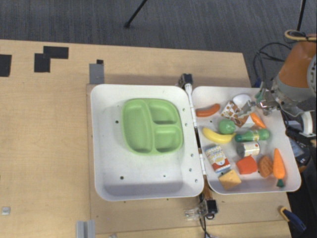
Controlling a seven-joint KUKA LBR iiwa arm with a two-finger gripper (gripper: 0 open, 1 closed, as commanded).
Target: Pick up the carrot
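The carrot (279,163), orange with a small green tip, lies along the right wall of the right bin (292,185), near its front corner. It rests beside a brown ridged toy (265,166). The arm comes in from the upper right, its orange band (296,59) above the bin's far right corner. My gripper (264,103) hangs over the back right part of the bin, well behind the carrot. It is close to a small orange piece (257,120) and a crumpled snack packet (234,111). Nothing is visibly held.
The right bin also holds a red sausage (208,110), a banana (217,136), a green ball (227,127), a green bottle (252,135), a can (249,149), a carton (217,157), a cheese wedge (229,179) and a red block (246,165). A green divided plate (151,126) lies in the left bin (106,182).
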